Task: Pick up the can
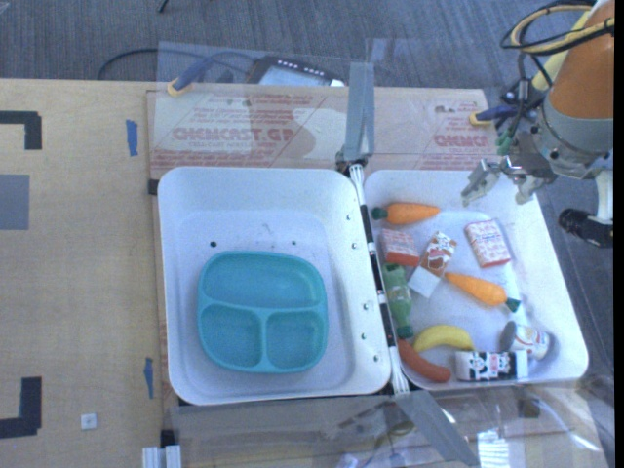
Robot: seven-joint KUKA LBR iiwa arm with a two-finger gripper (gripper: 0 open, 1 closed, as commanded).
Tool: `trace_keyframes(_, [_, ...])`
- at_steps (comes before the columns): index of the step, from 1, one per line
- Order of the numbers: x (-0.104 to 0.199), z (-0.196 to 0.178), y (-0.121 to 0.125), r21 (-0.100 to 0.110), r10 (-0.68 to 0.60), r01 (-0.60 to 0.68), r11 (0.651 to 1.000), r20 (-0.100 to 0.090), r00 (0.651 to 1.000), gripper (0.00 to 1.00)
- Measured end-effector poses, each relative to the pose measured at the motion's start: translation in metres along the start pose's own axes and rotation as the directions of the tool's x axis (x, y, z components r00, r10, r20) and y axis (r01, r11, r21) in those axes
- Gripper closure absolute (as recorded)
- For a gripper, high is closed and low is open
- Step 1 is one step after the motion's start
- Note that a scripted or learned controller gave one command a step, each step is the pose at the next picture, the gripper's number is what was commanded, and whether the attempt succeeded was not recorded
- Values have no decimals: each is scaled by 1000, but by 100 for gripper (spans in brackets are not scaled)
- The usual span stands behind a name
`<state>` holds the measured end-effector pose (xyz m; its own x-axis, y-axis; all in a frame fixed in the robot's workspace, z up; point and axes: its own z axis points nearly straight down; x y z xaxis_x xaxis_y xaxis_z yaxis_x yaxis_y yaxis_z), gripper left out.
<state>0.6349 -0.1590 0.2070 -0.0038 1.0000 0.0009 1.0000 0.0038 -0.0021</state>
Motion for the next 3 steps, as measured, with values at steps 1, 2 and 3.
trace_keyframes(1, [-23, 108, -15, -12, 142, -142, 990, 2, 990, 0])
trace_keyframes(2, [-23, 108, -15, -12, 142, -142, 990, 2, 990, 0])
trace_keyframes(3, [-23, 113, -12, -25, 428, -428, 903, -2, 904, 0])
